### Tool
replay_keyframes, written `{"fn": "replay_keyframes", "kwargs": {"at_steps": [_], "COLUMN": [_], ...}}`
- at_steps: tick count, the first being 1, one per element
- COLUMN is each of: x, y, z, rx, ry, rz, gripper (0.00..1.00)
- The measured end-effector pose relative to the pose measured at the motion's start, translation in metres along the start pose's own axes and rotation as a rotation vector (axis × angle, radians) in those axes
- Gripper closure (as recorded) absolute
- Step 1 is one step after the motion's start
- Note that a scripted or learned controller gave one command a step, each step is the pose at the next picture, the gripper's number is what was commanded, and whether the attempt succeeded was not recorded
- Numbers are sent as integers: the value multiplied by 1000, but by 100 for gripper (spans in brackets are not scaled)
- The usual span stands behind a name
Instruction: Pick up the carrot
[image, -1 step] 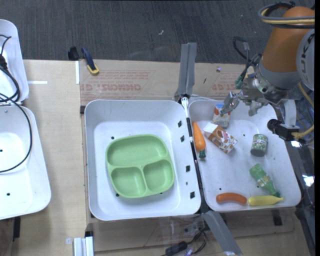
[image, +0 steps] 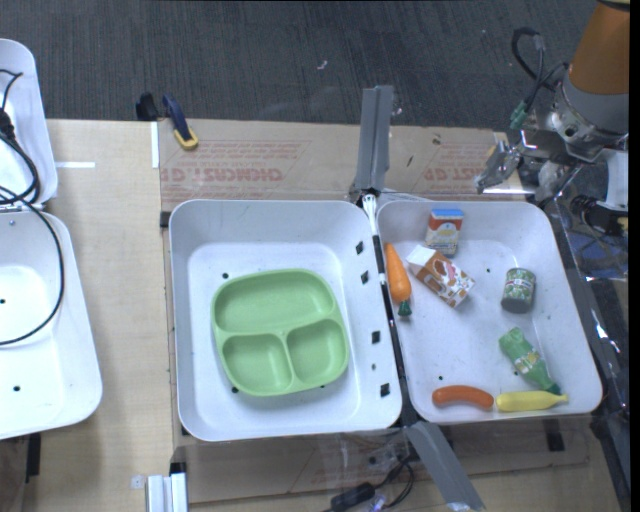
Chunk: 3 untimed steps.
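The claw was seen at the upper right, hung above the far right corner of the right bin, beneath the grey wrist and the orange band of the arm. Whether it was open or closed could not be told, since it was small and tangled with cables and brackets at that spot. Nothing could be made out in its grasp.

The carrot was found lying in the right bin, close against that bin's left wall, with its orange body pointed toward the far side and its green stub turned toward the near side. It was well apart from the claw.

Just to the right of the carrot a small orange and white carton was laid at a slant, and beyond it a second small box was stood upright. A dark green can was placed further right. Along the near wall a sausage and a banana were laid end to end (nearly touching), with a crumpled green packet just above them.

In the left bin a pale green divided plate was set flat.
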<state>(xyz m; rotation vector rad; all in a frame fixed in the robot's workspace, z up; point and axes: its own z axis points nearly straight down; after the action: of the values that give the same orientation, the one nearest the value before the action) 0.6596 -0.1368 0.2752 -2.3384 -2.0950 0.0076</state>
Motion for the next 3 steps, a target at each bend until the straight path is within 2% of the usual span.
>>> {"fn": "replay_keyframes", "kwargs": {"at_steps": [1,2,3], "x": [81,19,33], "y": [-9,-107,-44], "z": [88,174,186], "rx": [1,-2,-3], "ry": [1,2,1], "rz": [-177,-336,-350], "gripper": [0,0,0]}}
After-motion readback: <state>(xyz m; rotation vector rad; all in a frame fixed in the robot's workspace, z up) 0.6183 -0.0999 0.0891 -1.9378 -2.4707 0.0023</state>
